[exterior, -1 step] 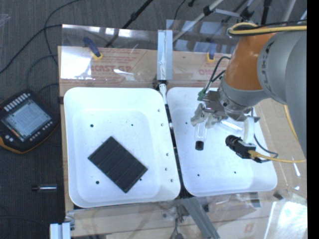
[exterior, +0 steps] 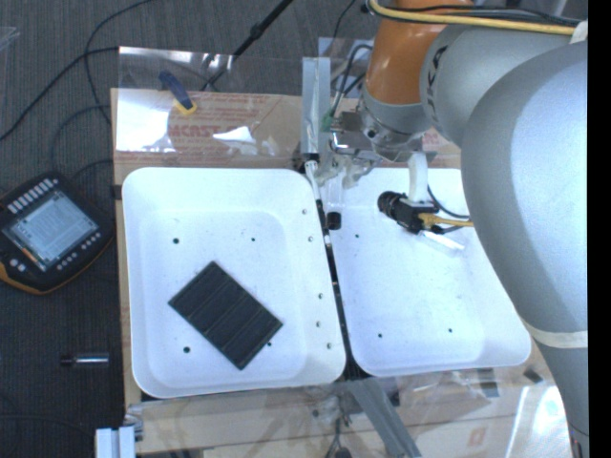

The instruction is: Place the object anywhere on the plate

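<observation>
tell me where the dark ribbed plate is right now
The dark ribbed plate lies flat in the left bin, toward its front, turned at a slant, well away from the gripper by the divide between bins.

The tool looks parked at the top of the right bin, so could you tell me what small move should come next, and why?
Probably swing left toward the dark plate in the left bin: the tool sits far from it.

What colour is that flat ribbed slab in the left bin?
Black, with fine parallel ridges; the slab shows plainly in the camera view.
</observation>
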Controlling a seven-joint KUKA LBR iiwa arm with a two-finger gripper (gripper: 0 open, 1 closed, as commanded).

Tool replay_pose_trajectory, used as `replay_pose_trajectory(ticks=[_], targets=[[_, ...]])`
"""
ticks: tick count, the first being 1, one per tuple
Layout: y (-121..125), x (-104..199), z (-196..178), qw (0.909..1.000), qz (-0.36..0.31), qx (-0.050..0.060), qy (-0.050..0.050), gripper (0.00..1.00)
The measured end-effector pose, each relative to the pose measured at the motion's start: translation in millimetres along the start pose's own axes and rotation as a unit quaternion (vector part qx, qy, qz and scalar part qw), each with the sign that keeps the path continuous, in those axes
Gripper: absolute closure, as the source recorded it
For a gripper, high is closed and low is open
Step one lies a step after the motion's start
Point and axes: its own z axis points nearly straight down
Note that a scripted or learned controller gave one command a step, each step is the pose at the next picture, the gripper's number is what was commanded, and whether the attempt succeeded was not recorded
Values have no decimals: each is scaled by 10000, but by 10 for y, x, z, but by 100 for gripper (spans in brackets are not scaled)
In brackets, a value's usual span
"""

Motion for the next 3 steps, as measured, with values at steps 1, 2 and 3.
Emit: replay_pose_trajectory(ticks=[1,2,3], targets=[[36,776,-313,9986,-533,-9,-4,100],[-95,1972,-904,9428,-3332,-23,9,100],[-781,2080,-1587,9047,-4260,-24,-1,100]])
